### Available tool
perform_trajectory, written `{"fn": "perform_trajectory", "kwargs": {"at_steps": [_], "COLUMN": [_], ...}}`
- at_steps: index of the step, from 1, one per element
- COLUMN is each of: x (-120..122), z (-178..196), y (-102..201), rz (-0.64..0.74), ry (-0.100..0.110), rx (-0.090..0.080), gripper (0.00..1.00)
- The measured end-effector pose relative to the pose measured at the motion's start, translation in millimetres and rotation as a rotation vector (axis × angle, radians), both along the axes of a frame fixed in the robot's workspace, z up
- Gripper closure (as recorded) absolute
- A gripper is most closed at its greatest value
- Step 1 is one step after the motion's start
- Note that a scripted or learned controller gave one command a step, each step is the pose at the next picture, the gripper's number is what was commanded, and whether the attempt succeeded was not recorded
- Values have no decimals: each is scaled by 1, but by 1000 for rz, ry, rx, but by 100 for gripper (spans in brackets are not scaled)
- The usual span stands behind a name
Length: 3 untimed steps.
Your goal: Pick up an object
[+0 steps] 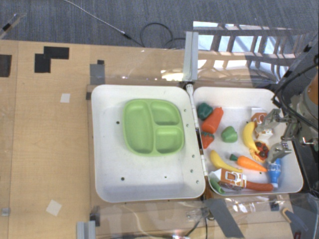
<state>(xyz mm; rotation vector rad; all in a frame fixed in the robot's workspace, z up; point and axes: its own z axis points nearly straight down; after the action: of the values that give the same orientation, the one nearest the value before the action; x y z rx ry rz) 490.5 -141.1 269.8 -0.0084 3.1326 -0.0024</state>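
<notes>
- Two white bins side by side on a wooden bench: left bin (107,183) and right bin (239,96).
- In the left bin, a green divided plate (152,126), lying flat near the middle.
- In the right bin, a heap of toy food: a dark green pepper (203,109) at upper left, touching an orange-red carrot (213,120) just below it.
- Near the middle, a small green piece (229,134), apart from the rest.
- Right of that, an upright yellow banana (248,136); lower down, a second banana (222,160) lying aslant.
- Beside the second banana, an orange carrot (249,163) with a green tip.
- Along the front wall, a printed packet (232,179) and a red sausage-like piece (256,185).
- At lower right, a blue bottle (274,174).
- Gripper (275,136) low over the right bin's right side, fingers spread apart, nothing seen clamped between them.
- Just beside the gripper, a red and white piece (259,118) and the upright banana.
</notes>
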Motion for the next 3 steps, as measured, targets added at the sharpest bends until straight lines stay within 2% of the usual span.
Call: {"fn": "perform_trajectory", "kwargs": {"at_steps": [1, 2, 3], "x": [42, 31, 36], "z": [-172, -180, -166], "y": [-10, -4, -3], "rz": [66, 124, 131], "ry": [-3, -8, -20], "rx": [-1, -4, -6], "gripper": [0, 0, 100]}}
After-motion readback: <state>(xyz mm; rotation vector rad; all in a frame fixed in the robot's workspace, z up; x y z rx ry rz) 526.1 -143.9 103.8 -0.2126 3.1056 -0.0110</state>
